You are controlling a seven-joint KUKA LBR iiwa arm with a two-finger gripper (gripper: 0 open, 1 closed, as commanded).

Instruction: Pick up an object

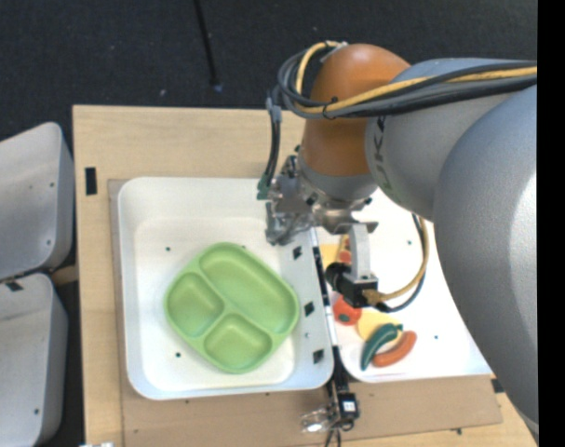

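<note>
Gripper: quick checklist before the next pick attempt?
1. Targets present: green divided plate in the left bin, red-and-green pepper toy in the right bin. Ok.
2. Gripper over a target: it sits above the wall between the bins, beside the plate's upper right edge. Not ok.
3. Plate pose: flat, open side up. Ok.
4. Pepper toy access: uncovered, apart from the dividing wall. Ok.
5. Other right-bin pieces: red piece and yellow piece lie close to the dividing wall, partly hidden by the robot. Cannot tell.
</note>
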